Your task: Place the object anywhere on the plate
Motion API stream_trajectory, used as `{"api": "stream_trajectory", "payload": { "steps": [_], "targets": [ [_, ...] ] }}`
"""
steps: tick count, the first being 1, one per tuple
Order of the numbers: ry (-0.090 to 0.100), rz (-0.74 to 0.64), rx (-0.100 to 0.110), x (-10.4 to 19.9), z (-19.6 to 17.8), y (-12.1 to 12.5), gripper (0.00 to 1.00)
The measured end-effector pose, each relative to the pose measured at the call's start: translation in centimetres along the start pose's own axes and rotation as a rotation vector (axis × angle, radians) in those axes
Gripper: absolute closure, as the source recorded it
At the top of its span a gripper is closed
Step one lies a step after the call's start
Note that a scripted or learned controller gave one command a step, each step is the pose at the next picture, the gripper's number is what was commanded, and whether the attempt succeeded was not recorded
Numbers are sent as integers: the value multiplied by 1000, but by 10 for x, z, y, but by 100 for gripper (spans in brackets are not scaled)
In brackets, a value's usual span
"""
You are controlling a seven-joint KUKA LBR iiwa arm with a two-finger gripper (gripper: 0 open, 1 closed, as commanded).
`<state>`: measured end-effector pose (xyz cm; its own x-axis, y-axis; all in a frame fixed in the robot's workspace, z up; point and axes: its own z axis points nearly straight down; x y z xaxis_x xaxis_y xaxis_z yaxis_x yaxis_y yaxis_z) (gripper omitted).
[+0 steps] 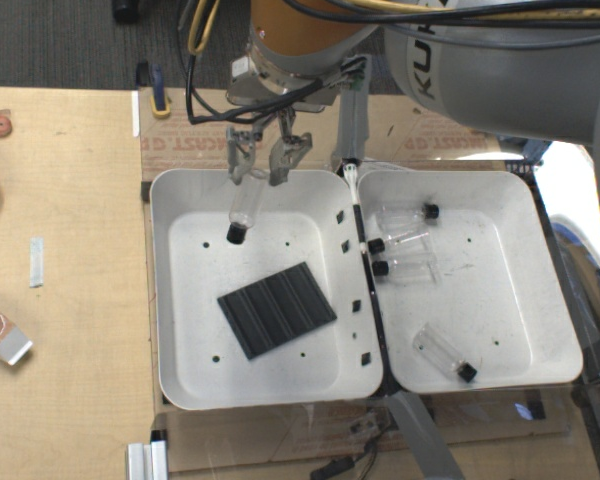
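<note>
My gripper (261, 176) hangs over the back edge of the left bin (170, 268). It is shut on the top end of a clear tube (243, 210) with a black cap. The tube slants down from the fingers, cap end lowest, above the bin floor. The plate (277, 310) is a dark ribbed rectangle lying flat in the left bin, below and slightly right of the tube's cap. A gap of white bin floor separates the cap from the plate's nearest corner.
The right bin (540, 268) holds three more clear tubes with black caps: two near its left wall (405, 238) and one near the front (446, 354). A divider (362, 268) runs between the bins. Small items lie on the wooden bench (60, 268) at left.
</note>
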<state>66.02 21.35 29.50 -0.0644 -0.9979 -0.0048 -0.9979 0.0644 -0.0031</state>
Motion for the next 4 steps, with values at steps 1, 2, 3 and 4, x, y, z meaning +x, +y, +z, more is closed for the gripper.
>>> {"api": "stream_trajectory", "payload": {
  "steps": [1, 2, 3, 4],
  "targets": [
    [0, -78, -1, -4, -21, 0, 100],
    [1, -167, -3, -14, 9, 1, 100],
    [0, -236, -2, -15, 1, 1, 100],
    [1, -328, -3, -15, 15, 2, 100]
  ]
}}
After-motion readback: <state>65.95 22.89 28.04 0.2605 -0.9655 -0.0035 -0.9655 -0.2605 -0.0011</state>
